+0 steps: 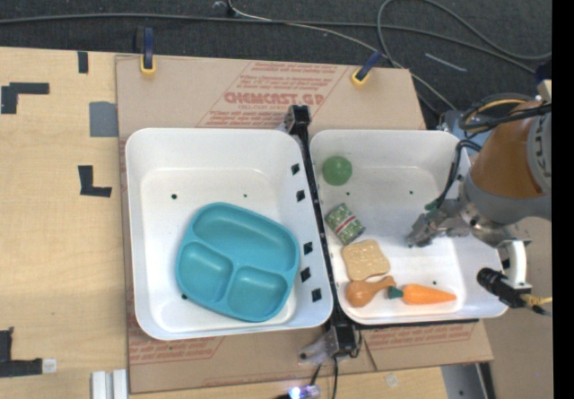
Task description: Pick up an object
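A: Where is the gripper [429, 231] seen?
B: Low inside the right bin [395, 142]; whether anything is grasped cannot be told.
A: And the objects?
B: Left of it, apart, a cracker [365, 258] and packet [344, 223]; a carrot [423, 295] just below-left; a green ball [337, 169] up-left.

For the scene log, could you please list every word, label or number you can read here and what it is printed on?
"CHEMCAST GP" in red, on the brown protective sheet under the two white bins.
Smaller red lines repeated above and below it on that sheet: too small to read.
Patterned wrapper of the small green packet in the right bin: any print is too blurred to read.
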Tool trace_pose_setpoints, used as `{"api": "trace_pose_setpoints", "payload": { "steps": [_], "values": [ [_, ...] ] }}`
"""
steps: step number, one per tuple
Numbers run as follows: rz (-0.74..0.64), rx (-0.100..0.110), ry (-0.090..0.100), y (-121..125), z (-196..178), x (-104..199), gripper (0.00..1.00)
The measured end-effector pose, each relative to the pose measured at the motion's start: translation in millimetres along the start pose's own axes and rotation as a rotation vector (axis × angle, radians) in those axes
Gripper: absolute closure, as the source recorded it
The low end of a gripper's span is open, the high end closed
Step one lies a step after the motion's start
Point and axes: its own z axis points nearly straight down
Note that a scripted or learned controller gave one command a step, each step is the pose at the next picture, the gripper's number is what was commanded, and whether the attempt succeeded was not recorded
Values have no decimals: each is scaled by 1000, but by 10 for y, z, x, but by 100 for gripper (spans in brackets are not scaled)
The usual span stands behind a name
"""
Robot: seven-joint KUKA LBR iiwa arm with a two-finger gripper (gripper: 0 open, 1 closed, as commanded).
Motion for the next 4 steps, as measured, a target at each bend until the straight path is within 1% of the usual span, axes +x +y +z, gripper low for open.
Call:
{"api": "trace_pose_setpoints", "payload": {
  "steps": [1,2,3,4],
  "values": [
    [1,1,3,32,-467,-88,100],
    [0,1,3,-34,-1058,-115,100],
    [-2,-2,2,-64,-1645,-40,100],
    [-4,4,5,-69,-1633,417,100]
  ]
}}
